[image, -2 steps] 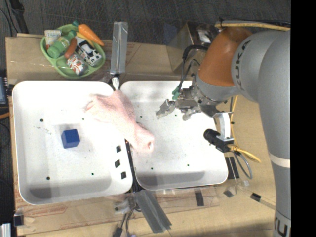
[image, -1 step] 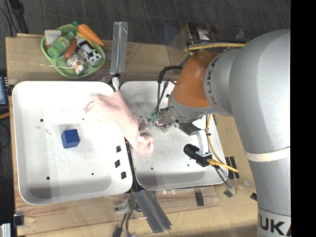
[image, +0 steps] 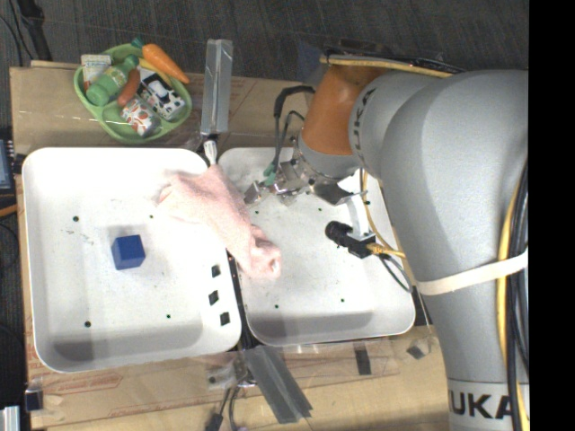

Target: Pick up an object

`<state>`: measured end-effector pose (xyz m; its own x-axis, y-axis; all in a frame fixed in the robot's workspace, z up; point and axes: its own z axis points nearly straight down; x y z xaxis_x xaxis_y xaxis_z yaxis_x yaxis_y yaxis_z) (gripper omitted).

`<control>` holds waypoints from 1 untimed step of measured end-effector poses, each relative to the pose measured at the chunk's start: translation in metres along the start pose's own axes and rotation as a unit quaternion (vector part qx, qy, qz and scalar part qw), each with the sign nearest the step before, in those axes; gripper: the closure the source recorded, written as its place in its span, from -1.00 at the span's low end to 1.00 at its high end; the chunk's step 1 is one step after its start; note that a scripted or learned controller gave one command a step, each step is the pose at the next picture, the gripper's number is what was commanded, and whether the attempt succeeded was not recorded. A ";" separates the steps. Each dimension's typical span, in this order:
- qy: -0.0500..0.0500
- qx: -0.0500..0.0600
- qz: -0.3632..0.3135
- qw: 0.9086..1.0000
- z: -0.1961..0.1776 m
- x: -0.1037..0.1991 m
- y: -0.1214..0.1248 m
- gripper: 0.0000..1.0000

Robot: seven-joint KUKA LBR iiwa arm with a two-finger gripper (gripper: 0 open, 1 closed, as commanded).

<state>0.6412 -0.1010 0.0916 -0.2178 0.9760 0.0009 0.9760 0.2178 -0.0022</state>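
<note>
Camera view: gripper (image: 269, 185) beside pink cloth (image: 225, 218) draped across both bins

Bright, even light from overhead, a little soft all over.

The white bins (image: 54, 241) glare almost blank, with faint grey shadows along their lower walls; the arm (image: 449, 205) shows a pale sheen, the floor beyond stays dim, and fine detail blurs slightly throughout.
</note>
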 end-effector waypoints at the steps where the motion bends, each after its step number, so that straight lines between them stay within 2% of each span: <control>1: 0.001 0.001 -0.114 0.994 0.000 0.008 -0.055 -1.00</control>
<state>0.5854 -0.1050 0.0914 -0.4324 0.9017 0.0030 0.9017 0.4324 -0.0037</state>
